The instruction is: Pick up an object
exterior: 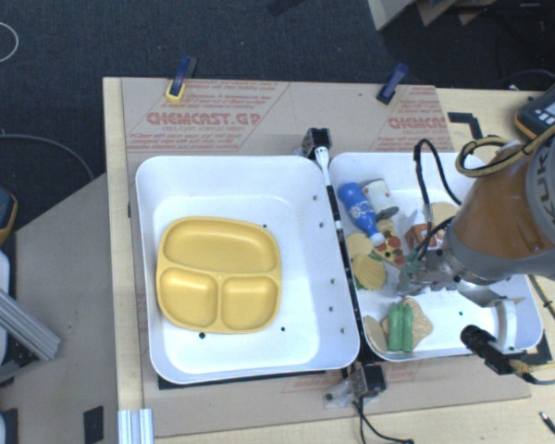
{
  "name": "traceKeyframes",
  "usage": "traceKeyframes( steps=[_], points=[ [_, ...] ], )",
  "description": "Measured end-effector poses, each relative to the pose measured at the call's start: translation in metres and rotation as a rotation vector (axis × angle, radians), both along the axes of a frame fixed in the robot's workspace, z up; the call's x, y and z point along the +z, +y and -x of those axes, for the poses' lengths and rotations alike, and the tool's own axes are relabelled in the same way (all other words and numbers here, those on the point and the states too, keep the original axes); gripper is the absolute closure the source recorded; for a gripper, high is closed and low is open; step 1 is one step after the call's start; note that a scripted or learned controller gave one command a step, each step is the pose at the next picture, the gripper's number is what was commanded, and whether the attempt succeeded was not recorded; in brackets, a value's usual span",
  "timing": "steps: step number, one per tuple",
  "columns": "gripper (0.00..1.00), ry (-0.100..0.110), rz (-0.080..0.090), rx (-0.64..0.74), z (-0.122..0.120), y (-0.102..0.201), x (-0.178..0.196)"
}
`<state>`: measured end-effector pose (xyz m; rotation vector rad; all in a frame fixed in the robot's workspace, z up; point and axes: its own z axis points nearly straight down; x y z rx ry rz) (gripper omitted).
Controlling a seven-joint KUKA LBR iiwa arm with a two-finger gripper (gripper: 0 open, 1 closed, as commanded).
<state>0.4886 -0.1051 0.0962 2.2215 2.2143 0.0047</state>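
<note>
A wooden bench (213, 109) covered with printed brown cardboard is seen on a dark carpet, and two shallow white bins are placed on it side by side. In the left white bin (166, 178) a yellow plastic plate with three compartments (220, 273) is laid flat. In the right white bin (527, 326) a blue plastic bottle (358, 206), a small white cylinder (378, 193) and a green ribbed object (400, 326) are found among other small items. The two-finger gripper (414, 274) is lowered among these items; whether it is open or closed cannot be told.
</note>
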Motion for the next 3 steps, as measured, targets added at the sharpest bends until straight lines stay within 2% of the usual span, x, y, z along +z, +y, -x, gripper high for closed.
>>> traceKeyframes(
  steps=[1, 2, 3],
  points=[
    [1.0, -0.001, 0.001, 0.004, 0.0, -0.003, 0.063],
    [1.0, -0.001, 0.001, 0.004, 0.0, -0.005, 0.106],
    [1.0, 0.0, 0.001, 0.004, -0.001, -0.005, 0.13]
  ],
)
